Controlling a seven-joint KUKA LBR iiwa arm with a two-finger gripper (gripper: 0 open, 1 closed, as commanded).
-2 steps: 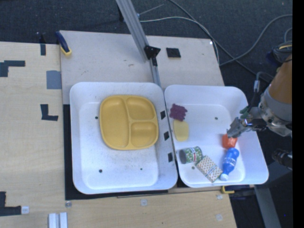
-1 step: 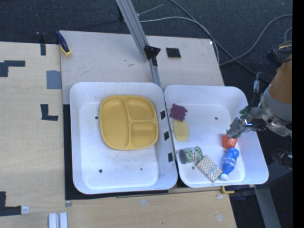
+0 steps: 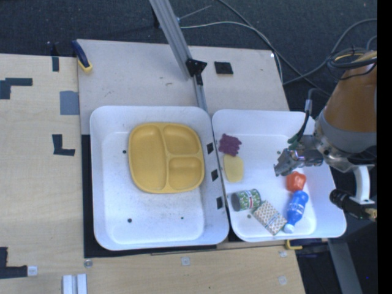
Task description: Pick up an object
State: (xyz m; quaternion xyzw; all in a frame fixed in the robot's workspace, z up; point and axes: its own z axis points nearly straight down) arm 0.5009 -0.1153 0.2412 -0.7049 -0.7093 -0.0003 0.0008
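Overhead, the arm (image 3: 352,112) reaches in over the right bin (image 3: 263,122), its gripper (image 3: 286,164) low above the bin floor.
Largest first: the left bin (image 3: 104,182) holds a yellow divided plate (image 3: 165,157); the right bin holds a blue bottle (image 3: 296,209), a patterned box (image 3: 268,217), a green can (image 3: 246,199), a pale yellow piece (image 3: 233,168), a purple cluster (image 3: 229,143) and a small red-orange object (image 3: 296,180) just beside the gripper. Whether the gripper is apart or together, I cannot tell.
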